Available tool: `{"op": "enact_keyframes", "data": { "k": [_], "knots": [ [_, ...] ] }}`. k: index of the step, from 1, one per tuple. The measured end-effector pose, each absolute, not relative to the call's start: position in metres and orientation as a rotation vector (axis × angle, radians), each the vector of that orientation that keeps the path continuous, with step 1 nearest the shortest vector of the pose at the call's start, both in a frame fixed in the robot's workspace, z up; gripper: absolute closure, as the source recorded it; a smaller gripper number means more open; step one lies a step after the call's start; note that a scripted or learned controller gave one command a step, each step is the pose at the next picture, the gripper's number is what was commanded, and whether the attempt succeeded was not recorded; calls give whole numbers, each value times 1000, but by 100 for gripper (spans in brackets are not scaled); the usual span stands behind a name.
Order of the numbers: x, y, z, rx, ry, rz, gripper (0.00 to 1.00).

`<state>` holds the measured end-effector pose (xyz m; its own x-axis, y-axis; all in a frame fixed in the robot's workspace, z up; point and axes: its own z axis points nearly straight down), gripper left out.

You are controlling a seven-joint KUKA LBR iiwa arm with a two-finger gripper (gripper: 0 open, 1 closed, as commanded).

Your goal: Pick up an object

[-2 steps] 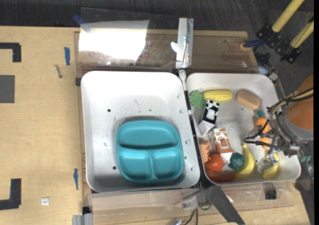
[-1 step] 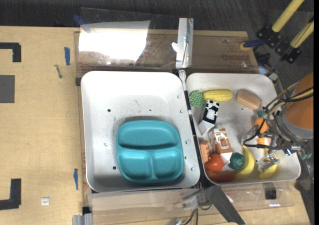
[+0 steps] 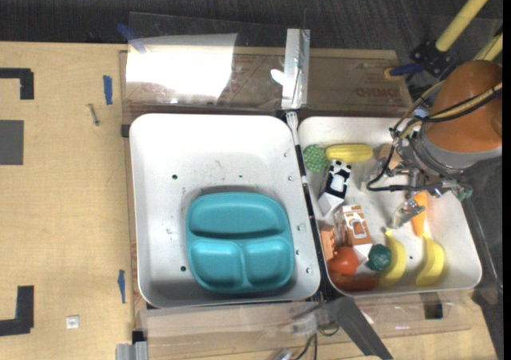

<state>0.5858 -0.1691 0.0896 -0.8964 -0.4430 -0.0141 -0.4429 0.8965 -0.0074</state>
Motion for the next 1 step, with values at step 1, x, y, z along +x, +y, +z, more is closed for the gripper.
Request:
{"op": "enact_keyframes", "data": {
  "k": [1],
  "knots": [
    [568,-196,90,-864,3009,-6,0]
  ]
}}
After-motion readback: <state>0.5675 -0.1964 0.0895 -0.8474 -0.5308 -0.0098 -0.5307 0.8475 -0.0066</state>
